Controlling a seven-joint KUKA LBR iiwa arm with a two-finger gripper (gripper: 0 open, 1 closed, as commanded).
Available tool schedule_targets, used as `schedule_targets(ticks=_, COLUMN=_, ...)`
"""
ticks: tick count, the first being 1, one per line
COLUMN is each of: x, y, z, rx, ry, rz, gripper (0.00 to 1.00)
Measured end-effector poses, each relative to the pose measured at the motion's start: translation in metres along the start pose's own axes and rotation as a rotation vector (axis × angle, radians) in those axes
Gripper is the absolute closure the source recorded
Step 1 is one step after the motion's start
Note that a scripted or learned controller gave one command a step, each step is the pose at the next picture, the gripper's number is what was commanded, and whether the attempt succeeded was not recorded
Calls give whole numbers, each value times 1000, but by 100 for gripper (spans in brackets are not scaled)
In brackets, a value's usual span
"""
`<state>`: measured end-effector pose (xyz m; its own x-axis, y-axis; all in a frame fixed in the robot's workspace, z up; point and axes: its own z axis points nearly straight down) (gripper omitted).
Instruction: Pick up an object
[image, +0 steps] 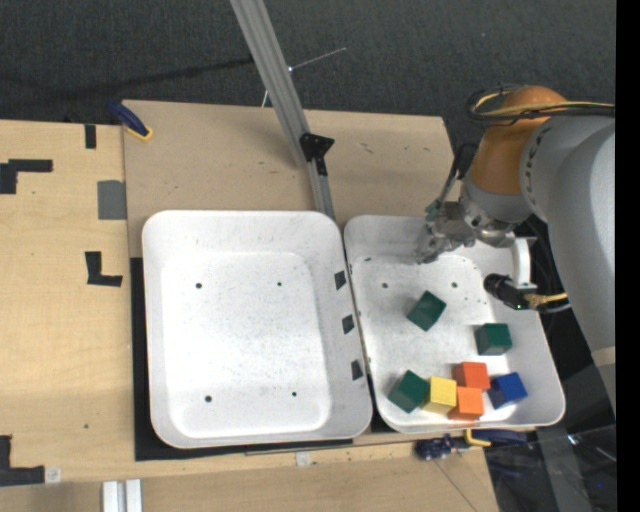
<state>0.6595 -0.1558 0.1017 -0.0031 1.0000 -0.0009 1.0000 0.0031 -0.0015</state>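
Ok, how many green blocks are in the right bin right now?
3. One green block sits mid-bin, a second is near the right wall, and a third is at the front, touching the yellow block. Others could hide behind the arm.

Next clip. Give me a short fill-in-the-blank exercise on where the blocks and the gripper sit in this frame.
1. All the blocks lie in the ____ bin.
2. The yellow block sits directly between an orange block and a ____ one.
3. The gripper is over the right bin's ____ edge.
4. The number of green blocks is ____.

Missing words: right; green; far; three
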Motion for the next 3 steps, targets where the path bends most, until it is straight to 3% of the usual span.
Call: schedule_targets(ticks=3, x=-1, y=12, z=-131, rx=-5, ry=1, rz=2, gripper=100)
